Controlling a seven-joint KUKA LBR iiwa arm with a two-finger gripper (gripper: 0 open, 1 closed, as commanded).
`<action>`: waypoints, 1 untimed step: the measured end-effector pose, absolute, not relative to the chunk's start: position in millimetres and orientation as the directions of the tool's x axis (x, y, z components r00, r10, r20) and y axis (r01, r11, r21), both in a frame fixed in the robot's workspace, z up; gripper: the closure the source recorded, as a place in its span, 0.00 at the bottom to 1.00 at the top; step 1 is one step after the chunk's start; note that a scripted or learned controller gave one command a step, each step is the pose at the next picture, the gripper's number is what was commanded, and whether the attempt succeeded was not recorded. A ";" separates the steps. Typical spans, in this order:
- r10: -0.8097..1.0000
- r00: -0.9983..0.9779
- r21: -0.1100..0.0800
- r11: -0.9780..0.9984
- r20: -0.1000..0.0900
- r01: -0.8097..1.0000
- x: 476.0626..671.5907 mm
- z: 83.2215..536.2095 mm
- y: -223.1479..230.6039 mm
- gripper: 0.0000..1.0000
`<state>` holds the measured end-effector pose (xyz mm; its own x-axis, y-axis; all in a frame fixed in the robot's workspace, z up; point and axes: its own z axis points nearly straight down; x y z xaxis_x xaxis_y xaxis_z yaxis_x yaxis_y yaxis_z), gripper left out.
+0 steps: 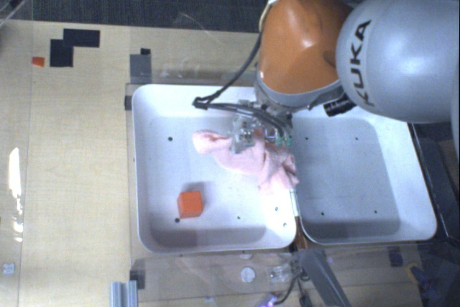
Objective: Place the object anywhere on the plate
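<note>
The crumpled pink cloth (248,157) lay in the left white bin (154,154), under the gripper (248,133); whether the jaws gripped it, I couldn't tell. A firm central pinch would suit lifting best.

A soft, crumpled pink cloth (248,158) is seen in the smooth, matt white plastic left bin (154,176). A matt orange block (190,204) looks foam-like. The arm (374,54) is cased in glossy grey and orange shell. The bench (65,176) is pale wood-look board.
</note>
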<state>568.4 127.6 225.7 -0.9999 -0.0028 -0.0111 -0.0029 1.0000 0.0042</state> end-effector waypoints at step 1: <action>-0.003 -1.000 0.004 1.000 -0.011 -0.003 568.4 225.8 127.4 0.00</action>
